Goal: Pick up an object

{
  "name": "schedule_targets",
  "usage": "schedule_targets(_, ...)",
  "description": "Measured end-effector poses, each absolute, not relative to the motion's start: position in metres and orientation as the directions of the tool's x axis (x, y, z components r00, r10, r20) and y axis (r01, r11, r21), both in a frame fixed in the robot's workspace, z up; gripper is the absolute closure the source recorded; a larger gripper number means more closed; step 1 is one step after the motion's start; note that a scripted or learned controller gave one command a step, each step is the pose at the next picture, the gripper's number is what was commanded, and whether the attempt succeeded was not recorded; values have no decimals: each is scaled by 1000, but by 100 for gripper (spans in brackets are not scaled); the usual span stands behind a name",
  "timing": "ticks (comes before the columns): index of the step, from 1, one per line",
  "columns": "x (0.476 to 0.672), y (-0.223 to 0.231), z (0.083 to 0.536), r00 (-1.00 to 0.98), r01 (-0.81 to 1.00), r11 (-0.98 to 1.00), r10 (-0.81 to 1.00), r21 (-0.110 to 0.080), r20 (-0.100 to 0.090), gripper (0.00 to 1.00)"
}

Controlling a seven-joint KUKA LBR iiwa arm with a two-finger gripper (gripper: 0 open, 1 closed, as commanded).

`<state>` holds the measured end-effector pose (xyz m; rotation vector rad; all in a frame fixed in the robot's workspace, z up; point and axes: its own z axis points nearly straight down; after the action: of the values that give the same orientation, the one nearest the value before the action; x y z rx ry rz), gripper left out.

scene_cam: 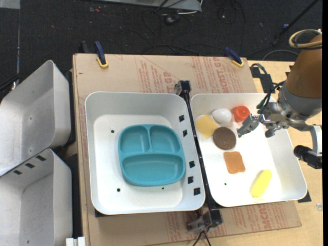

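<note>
Left bin (97, 137): teal divided tray (151, 155). Right bin (287, 173): yellow block (205, 125), white egg (222, 116), red piece (240, 113), brown disc (224, 138), toast (234, 162), banana (261, 183) lying diagonally near front-right corner. Hand (259, 127) spread, holding nothing.

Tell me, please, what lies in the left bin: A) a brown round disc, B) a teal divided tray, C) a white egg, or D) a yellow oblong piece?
B: the teal divided tray is what sits inside the left bin, while the small food-like pieces lie in the right bin.
</note>
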<state>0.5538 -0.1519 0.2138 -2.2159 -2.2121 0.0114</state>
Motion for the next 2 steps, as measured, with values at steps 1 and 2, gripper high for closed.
schedule_targets(1, 557, -152, 220, -1, 1000, 1, 1000, -1, 0, 0)
schedule_targets(2, 558, -150, 156, 1, 1000, -1, 1000, -6, 1, 0)
